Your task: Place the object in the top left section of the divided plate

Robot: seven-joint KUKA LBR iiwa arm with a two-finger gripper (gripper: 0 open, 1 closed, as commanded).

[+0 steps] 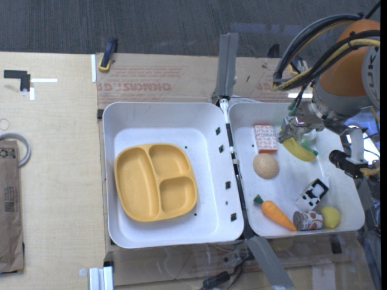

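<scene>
Arm over the right bin, gripper [294,133] at a banana [300,149]

The banana is yellow, curved, lying in the right bin [357,189] just beside a red-and-white box [265,138]. Whether the gripper is clenched or released, I cannot tell. The yellow divided plate [156,181] sits in the left bin [115,138].

yellow divided plate [156,181], gripper [295,132] over banana [299,149]

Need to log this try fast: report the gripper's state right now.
Gripper: low over the right bin, at the banana; whether it is open or closed, or holding anything, cannot be told.
</scene>
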